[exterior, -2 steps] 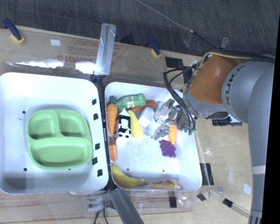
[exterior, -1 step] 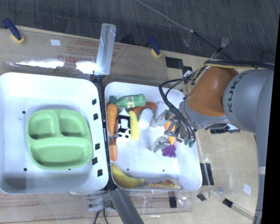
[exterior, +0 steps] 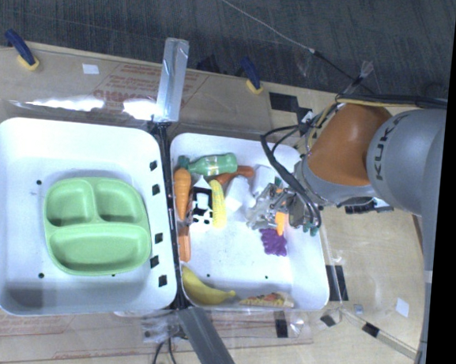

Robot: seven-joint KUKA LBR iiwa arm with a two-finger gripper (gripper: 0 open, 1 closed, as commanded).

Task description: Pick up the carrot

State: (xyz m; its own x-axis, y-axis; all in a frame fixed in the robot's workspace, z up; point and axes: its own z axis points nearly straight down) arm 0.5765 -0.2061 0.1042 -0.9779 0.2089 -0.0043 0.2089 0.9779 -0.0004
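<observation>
On the left of the wooden worktop sits a shallow white plastic bin, and inside it lies a pale green plastic plate with three compartments, set a little toward the bin's lower left. Just above the seam between the two bins stands a short upright strip of shiny grey metal. The second shallow white plastic bin lies to the right, touching the first along a dark divider. Against its left wall lies the long orange carrot, its thick end up near the top and its length running down along the wall; nothing grips it and it is well apart from the arm. Beside its upper end lies a green plastic bottle on its side, and just right of the carrot is a small black and white block with a yellow corn cob lying beside that. In the lower left corner of this bin rests a yellow banana, curved along the bottom wall. Further right, near the bin's middle, a purple bunch of grapes lies under the gripper, which hangs low over the bin's right half; I cannot tell how far it is open, or whether it has hold of anything. Behind it the grey arm with its orange band reaches in from the right.
</observation>
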